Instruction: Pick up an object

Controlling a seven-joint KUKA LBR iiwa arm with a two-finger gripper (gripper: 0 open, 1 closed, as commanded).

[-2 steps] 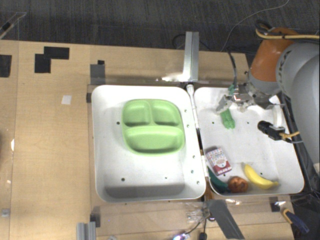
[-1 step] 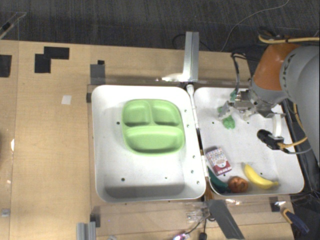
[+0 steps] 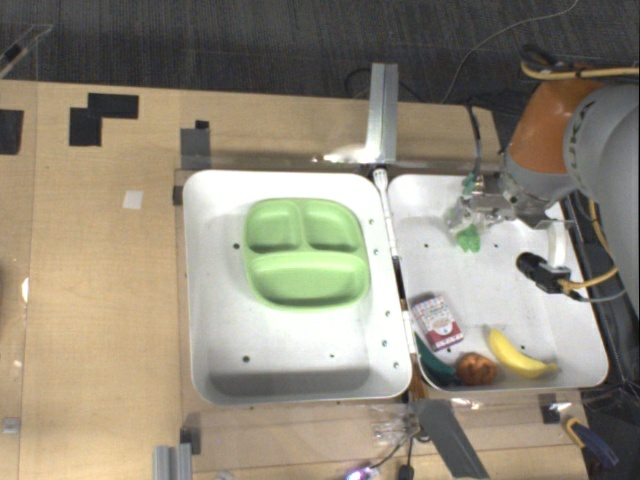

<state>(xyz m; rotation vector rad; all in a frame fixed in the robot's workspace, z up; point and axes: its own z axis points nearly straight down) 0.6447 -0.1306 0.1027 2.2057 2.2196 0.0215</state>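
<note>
The counter [image 3: 90, 268] carries two white bins side by side; the left bin [image 3: 215, 298] has a green divided tray [image 3: 303, 251] lying flat in its middle, and I'm working in the right bin [image 3: 575, 318], arm coming in from the right w/ the orange band up top. My gripper [image 3: 478, 211] sits at the far end of that bin, low over a small green object [image 3: 468, 236] that shows at or just below the tips. Can't tell if it's clamped on it or just above it, so no claim of a hold. Other candidates lie at the near end: a red-and-white card pack [image 3: 435, 318] by the left wall, a dark teal item [image 3: 437, 366] under it, a reddish-brown round fruit [image 3: 478, 369] and a banana [image 3: 518, 354] just beside it. Risks, imo: the green piece is small and looks soft, so it may slip out or get pushed along the floor instead of lifted; it's also close to the far wall, so a slight offset could mean a closing on nothing.
</note>
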